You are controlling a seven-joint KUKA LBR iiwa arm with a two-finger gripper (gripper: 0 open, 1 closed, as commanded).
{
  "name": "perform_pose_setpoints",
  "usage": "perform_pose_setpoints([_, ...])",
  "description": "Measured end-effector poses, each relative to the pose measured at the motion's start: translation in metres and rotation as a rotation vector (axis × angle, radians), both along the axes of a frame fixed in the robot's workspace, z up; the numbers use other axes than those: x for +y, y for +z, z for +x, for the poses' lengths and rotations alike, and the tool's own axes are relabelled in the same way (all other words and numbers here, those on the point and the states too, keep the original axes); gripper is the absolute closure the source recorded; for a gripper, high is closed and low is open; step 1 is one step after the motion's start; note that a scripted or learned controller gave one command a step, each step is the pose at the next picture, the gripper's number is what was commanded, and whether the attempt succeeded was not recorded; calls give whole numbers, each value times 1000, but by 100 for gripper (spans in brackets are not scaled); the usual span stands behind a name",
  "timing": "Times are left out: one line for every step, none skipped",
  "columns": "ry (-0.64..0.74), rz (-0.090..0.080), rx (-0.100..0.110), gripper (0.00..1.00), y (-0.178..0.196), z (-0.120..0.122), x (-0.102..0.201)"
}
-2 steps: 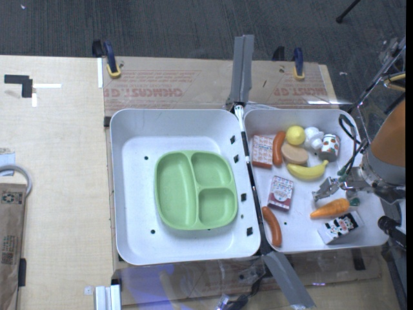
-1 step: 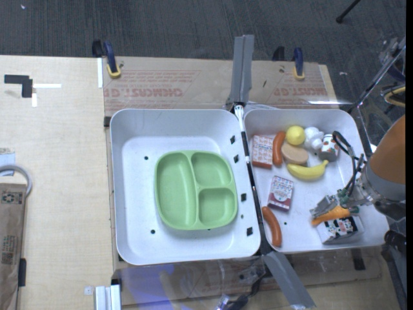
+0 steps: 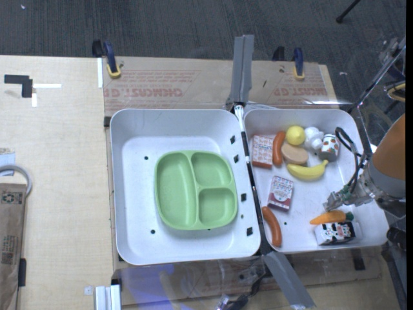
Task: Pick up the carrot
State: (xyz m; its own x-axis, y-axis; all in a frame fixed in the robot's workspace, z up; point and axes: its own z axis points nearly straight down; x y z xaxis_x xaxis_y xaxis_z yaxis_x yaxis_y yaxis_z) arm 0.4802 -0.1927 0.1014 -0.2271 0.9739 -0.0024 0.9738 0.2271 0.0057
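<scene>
Gripper [image 3: 337, 201] poised just above the carrot [image 3: 330, 217] in the right bin [image 3: 303, 241]

The carrot lies at about five o'clock in the right bin, against a small printed box [image 3: 336, 233] at its six o'clock. The gripper hangs at the carrot's twelve o'clock; how wide it stands I cannot tell. Likely risks: the tips catch the box, or nudge the carrot so it rolls aside and the grasp closes on nothing.

I count two white bins [image 3: 122, 173] [image 3: 303, 237], one green divided plate [image 3: 195, 189], one carrot [image 3: 328, 217], one banana [image 3: 307, 170], one lemon [image 3: 295, 135], two sausages [image 3: 278, 148] [image 3: 272, 227], three small printed packets [image 3: 261, 151] [image 3: 281, 193] [image 3: 335, 233].
</scene>
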Motion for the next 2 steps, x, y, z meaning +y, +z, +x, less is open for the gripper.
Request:
perform_pose_setpoints([0, 0, 0, 0, 0, 0, 0])
perform_pose_setpoints([5, 2, 7, 0, -10, -2, 39])
